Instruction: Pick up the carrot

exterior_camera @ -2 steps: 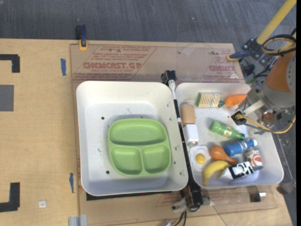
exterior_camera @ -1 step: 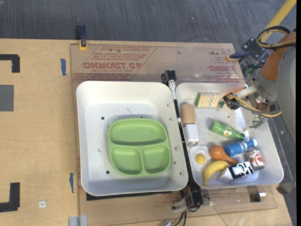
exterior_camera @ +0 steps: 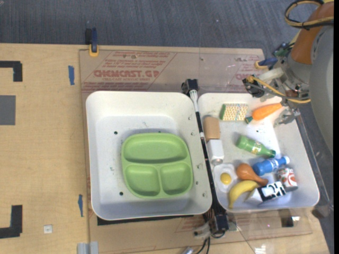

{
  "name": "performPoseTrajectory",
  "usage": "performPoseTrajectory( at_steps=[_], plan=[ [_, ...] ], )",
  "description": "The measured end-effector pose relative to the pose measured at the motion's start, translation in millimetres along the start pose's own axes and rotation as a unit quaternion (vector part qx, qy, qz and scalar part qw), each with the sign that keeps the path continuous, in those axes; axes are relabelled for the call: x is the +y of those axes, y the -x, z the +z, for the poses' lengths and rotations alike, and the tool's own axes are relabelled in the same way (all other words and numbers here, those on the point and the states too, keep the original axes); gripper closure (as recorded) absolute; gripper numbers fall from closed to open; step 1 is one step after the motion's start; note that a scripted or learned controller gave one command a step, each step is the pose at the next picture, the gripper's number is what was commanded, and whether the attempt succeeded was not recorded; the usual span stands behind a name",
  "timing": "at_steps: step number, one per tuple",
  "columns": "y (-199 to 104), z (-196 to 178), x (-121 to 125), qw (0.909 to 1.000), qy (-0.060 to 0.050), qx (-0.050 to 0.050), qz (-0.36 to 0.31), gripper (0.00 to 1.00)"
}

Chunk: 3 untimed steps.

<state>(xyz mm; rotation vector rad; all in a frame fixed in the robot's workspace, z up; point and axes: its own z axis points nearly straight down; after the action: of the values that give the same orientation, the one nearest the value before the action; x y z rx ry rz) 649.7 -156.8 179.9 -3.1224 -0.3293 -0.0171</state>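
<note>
A green divided plate (exterior_camera: 157, 164) is lying in the left bin (exterior_camera: 100, 110), far to the left of the gripper (exterior_camera: 279, 97) and lower in the view. The right bin (exterior_camera: 310, 168) is sitting directly beside it, and the gripper is hanging over that bin's upper right corner. Going rightward toward the gripper, a brown cylinder (exterior_camera: 212, 127) and a small white block (exterior_camera: 216, 151) are lying along the bin's left wall, with a toy fried egg (exterior_camera: 225, 177) and a banana (exterior_camera: 239, 190) below them. A speckled green sponge (exterior_camera: 234, 111) is resting left of the gripper, near the top wall. A green bottle (exterior_camera: 255, 146) is lying tilted below the gripper, and under that are sitting a brown drumstick (exterior_camera: 249, 172), a blue bottle (exterior_camera: 270, 165), a black-and-white item (exterior_camera: 273, 190) and a red-and-white can (exterior_camera: 288, 179). The carrot (exterior_camera: 266, 111) is lying at a slant just below and left of the gripper, its green end pointing left. I cannot tell whether the gripper is touching it or how far apart its fingers are standing.
</note>
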Motion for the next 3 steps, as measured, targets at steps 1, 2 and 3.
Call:
performPoseTrajectory(
  at_steps=[1, 2, 3],
  plan=[
    [-6.4, 67.9, 8.6, 0.9999, -0.004, -0.012, 0.002, 0.0],
    [14.4, 50.5, -17.8, 0.9999, -0.004, -0.008, -0.006, 0.0],
    [22.0, 79.1, 6.5, 0.9986, -0.001, 0.009, -0.052, 0.0]
  ],
)
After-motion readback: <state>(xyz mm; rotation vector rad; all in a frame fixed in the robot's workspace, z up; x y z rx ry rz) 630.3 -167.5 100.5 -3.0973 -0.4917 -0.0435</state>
